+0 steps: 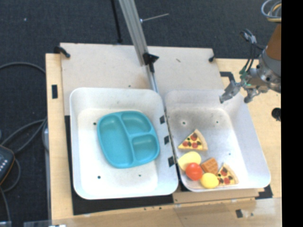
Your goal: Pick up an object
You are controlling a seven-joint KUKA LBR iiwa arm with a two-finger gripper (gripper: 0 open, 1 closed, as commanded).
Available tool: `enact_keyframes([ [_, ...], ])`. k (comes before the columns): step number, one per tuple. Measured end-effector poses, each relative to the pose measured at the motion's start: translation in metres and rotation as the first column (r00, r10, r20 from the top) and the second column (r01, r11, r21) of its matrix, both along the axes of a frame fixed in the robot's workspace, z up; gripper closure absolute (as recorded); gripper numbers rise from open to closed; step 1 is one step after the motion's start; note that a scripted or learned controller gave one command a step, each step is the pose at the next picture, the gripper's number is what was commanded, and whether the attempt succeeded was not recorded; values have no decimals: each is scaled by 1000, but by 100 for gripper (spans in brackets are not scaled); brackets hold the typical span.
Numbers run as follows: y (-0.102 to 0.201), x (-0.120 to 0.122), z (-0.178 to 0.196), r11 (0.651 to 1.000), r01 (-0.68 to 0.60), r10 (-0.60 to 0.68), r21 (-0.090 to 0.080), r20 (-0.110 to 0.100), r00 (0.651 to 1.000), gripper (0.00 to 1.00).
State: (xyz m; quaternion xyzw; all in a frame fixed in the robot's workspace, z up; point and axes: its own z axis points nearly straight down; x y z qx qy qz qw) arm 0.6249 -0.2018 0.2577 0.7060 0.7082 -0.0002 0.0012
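Hovering over the right shallow white bin (246, 126), a two-finger gripper (240, 92) is carrying nothing, its fingers spread apart.

The gripper is sitting at two o'clock from that bin's centre, above the upper right rim. Toy food is lying near six o'clock: two pizza slice toys (193, 141) (227, 175), a pale yellow round piece (188, 159), a red ball (193, 171), a brown waffle square (209, 165) and a yellow lemon-like ball (209, 180). A turquoise divided plastic plate (128, 138) is lying in the left white bin (85, 141).

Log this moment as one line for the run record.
claw: open, empty, over right bin's far right rim | left bin: blue divided plate | right bin: toy food, near corner | pick: not started
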Motion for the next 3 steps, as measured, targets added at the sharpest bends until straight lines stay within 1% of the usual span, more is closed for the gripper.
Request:
enact_keyframes([
  [1,0,0,0,1000,-1,1,-1,0,1000,0],
  [2,-3,-6,-62,1000,4,-4,1,-6,1000,0],
  [3,3,-7,-106,1000,3,-3,1,-5,1000,0],
])
